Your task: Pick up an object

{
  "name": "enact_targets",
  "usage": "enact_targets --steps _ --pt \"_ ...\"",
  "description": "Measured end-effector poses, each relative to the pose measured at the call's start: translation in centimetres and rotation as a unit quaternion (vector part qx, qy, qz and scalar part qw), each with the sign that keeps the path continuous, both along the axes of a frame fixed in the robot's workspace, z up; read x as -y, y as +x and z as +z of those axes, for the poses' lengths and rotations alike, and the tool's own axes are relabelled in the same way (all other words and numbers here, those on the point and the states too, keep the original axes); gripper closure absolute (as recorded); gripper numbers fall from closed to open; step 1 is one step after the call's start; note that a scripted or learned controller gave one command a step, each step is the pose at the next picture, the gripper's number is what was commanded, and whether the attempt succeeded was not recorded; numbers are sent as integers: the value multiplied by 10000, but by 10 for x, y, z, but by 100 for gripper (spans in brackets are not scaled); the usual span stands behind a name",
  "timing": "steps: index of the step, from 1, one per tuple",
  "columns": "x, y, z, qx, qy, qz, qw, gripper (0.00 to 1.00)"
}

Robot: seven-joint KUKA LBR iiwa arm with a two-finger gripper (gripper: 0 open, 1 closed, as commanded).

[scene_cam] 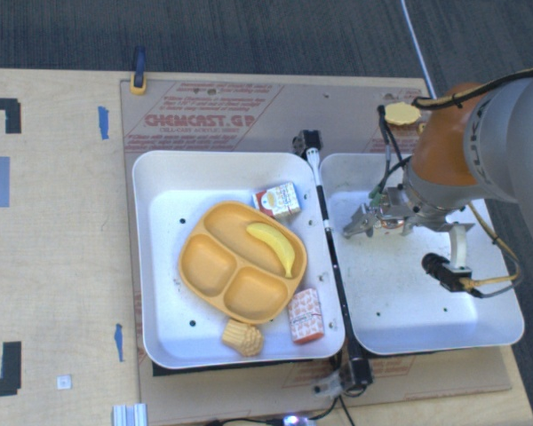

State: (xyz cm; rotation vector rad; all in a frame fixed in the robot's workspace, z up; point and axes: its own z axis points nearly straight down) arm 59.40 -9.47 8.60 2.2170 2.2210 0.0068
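On the left, the left bin held all the pickable things, grouped close so any one could serve. An orange sectioned plate lay near its middle, tilted in the view, with a yellow banana resting in its upper compartment. A small juice carton stood just beyond the plate's upper edge. A pale corn-cob piece lay at the plate's lower edge, and a red-and-white packet lay just beside it to the right.

The banana looked the likeliest target: curved, smooth, bright yellow, lying flat and clear of the plate's ridges.

Further right, the pincer hung over the right bin, near the wall shared with the left one, well apart from the objects. Whether it was apart or together could not be told, and nothing showed in it. Judging by this, no pick had begun.
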Motion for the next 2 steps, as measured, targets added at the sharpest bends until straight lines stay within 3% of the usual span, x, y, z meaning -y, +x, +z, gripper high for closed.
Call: enact_targets --steps 1,2 --pt "0 1 10 15 -6 0 10000 100" --pt "-37 -48 99 -20 -2 -3 10000 100"
